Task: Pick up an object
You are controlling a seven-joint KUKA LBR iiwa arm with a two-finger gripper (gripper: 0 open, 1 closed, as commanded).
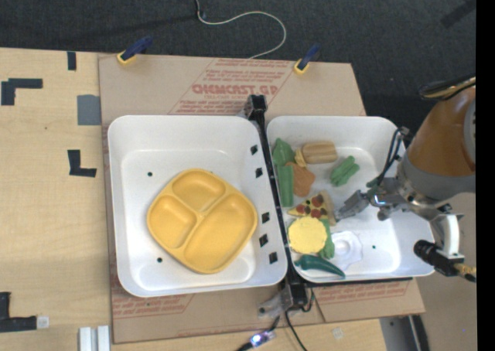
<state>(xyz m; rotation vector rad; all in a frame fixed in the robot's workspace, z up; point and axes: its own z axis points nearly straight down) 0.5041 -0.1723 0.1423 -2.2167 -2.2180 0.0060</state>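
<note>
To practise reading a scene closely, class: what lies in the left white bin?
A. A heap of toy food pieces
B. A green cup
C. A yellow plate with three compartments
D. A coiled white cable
C: the yellow divided plate sits alone in the left bin, while the small toy food pieces, such as the round yellow piece, lie in the right bin.
</note>
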